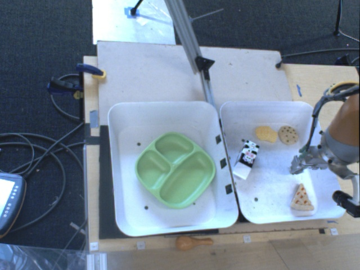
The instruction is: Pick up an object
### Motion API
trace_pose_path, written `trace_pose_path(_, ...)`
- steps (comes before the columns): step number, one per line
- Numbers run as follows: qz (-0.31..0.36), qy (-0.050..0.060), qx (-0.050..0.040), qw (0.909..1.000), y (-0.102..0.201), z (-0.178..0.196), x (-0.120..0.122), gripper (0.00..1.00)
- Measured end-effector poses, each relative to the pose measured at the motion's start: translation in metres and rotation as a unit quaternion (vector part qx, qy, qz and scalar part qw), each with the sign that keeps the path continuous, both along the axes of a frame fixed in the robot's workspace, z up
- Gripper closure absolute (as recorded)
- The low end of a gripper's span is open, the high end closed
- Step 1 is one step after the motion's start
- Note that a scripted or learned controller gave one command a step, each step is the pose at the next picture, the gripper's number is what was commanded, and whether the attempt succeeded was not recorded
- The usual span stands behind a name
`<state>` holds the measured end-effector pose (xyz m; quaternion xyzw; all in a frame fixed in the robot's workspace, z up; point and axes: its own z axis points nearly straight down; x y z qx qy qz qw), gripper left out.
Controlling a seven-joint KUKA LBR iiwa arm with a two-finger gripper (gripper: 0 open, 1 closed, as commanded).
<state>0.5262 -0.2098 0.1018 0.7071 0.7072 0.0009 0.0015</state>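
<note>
Gripper: the grey two-finger gripper hovers at the right bin's three o'clock side; whether its fingers are open I cannot tell.
Nearest object: an orange pizza-slice toy lies at six o'clock from the gripper, apart.
Others: round chocolate-chip cookie, yellow biscuit, black-and-white carton.
Left bin: green divided plastic plate.

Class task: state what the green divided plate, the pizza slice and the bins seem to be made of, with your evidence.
Green divided plate: probably moulded plastic; uniform colour, soft sheen, rounded compartments.
Pizza slice: likely a toy, plastic or foam; flat colours, dotted topping, too small to be sure.
Bins: seemingly thin white plastic; smooth matte walls, rounded corners.
</note>
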Motion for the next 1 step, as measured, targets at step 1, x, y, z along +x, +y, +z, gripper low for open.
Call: trace_pose_path(1,0.002,-0.001,-0.0007,1.0,-0.001,0.044,-0.0018,1.0)
